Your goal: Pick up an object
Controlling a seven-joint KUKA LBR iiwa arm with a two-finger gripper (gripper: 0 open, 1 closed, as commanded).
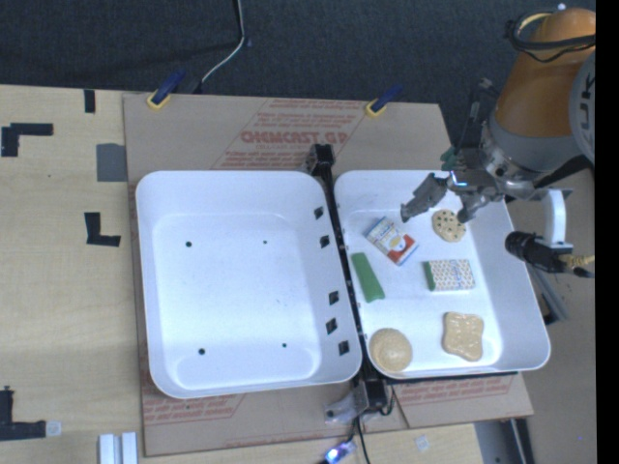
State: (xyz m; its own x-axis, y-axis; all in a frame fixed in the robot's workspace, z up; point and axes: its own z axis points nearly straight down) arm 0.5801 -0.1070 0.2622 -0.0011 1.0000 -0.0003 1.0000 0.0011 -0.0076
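The right bin [513,298] holds several objects: a small round cookie [445,224], a white, blue and red packet [390,239], a green bar [367,276], a dotted white pack with a green end [449,275], a round tan bun [391,349] and a tan bread piece [462,336]. My gripper [443,204] hangs over the upper part of this bin, open, its two dark fingers spread on either side of the cookie and just above it. Nothing sits between the fingers.
The left bin [164,288] lies beside the right one, with a black clip divider [329,259] between them. Both rest on a cardboard sheet [280,133] on the wooden bench. A black cable [232,27] runs at the back. The arm's orange band [551,75] looms at right.
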